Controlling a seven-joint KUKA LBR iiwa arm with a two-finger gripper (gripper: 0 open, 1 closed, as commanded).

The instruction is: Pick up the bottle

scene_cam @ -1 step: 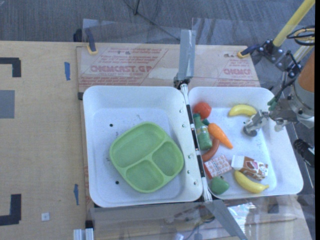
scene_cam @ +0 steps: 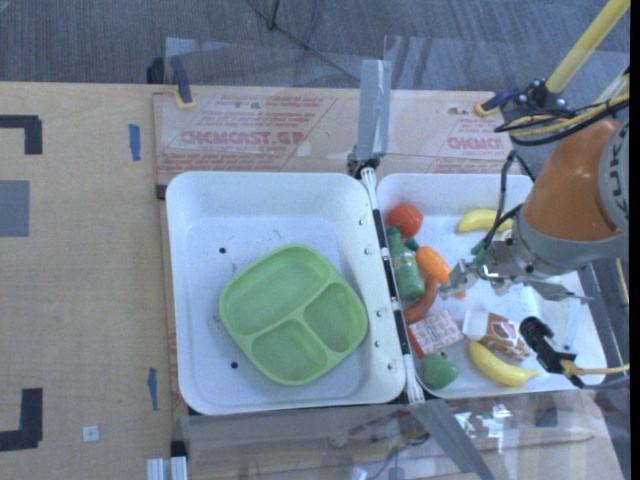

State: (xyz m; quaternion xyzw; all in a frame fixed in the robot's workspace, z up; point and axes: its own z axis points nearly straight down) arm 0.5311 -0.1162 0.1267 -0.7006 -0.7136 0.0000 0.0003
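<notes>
Camera view, looking down at a slant on both bins. I read the bottle (scene_cam: 405, 265) as the green object lying flat against the left wall of the right bin (scene_cam: 590, 313), just beside the divider. Its long axis runs roughly away from and toward the camera, along that wall. A tomato (scene_cam: 405, 218) sits at its far end, and a carrot (scene_cam: 433, 262) lies close along its right side.

My arm (scene_cam: 570, 203) enters from the right, and the jaws (scene_cam: 472, 273) hang over the middle of the right bin. The bottle lies to their left, with the carrot between the two. That is the relation I judge the next move to turn on: travel leftward toward the bin wall, with the closing line set across the bottle's short width.

I cannot tell whether the jaws are apart or together; the wrist body and cabling crowd that spot, and nothing is visibly held. The bottle's near end is hard to separate from a reddish item and a printed packet (scene_cam: 434, 332) below it. The wall may leave little room on the bottle's left side. The left bin (scene_cam: 190, 228) carries a green tray (scene_cam: 293, 314).
</notes>
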